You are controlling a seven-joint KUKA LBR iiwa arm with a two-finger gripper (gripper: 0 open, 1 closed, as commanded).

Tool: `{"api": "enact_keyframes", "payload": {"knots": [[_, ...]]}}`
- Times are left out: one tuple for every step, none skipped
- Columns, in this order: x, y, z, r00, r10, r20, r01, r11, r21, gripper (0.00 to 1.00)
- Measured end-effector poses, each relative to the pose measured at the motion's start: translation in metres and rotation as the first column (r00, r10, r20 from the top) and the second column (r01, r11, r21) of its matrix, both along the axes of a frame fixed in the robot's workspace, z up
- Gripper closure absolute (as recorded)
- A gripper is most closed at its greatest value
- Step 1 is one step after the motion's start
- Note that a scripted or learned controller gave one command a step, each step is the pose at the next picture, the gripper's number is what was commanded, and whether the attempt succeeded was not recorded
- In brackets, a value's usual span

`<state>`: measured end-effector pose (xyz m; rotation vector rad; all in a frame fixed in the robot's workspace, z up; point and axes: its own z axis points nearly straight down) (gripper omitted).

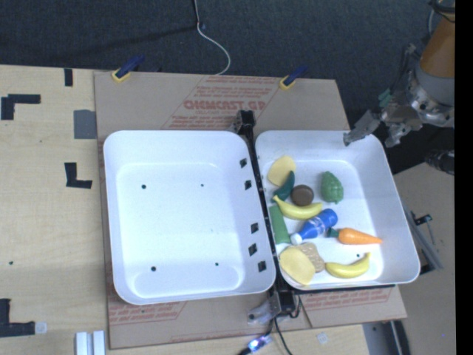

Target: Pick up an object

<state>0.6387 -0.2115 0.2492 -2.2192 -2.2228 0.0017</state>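
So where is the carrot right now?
The carrot lies in the right bin, toward its near right side, just right of the blue bottle and above a banana.

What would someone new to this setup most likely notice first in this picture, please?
Probably the cluster of colourful toy food in the right bin: a carrot and a banana near its front right, and a green vegetable farther back. Next, the gripper beyond that bin's far right corner.
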Motion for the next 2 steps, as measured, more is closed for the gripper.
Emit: {"api": "enact_keyframes", "payload": {"knots": [[-0.0013,0.0419,0.1716,1.000,0.005,0.019,-0.005,1.000,-0.004,0.00],[-0.0023,0.0395,0.1697,1.000,0.001,0.001,-0.001,1.000,-0.003,1.00]]}}
